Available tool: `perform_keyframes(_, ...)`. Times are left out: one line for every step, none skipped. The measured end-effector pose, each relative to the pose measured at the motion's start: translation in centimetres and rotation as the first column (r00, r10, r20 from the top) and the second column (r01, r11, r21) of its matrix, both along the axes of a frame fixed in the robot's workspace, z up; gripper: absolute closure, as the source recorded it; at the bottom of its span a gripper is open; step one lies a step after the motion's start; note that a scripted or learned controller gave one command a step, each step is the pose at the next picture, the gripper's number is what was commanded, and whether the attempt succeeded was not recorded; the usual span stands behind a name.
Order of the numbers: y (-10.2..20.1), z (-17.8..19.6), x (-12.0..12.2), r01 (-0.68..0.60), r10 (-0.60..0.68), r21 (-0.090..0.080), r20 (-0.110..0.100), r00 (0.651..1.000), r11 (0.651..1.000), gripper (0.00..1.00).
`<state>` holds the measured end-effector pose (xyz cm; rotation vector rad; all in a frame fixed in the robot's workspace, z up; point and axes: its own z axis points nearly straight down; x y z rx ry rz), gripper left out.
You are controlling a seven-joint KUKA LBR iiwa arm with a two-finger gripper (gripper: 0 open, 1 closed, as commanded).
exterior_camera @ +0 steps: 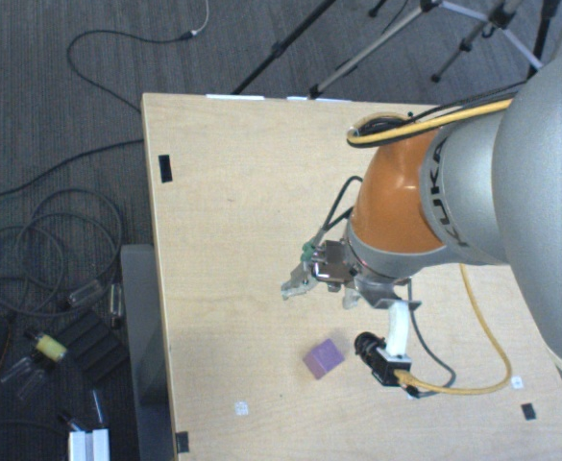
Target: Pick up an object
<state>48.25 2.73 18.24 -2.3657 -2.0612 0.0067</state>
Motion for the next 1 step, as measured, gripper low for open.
perform_keyframes(0.0,0.0,0.0,0.0,0.0,0.0,0.0,1.0,1.0,0.0)
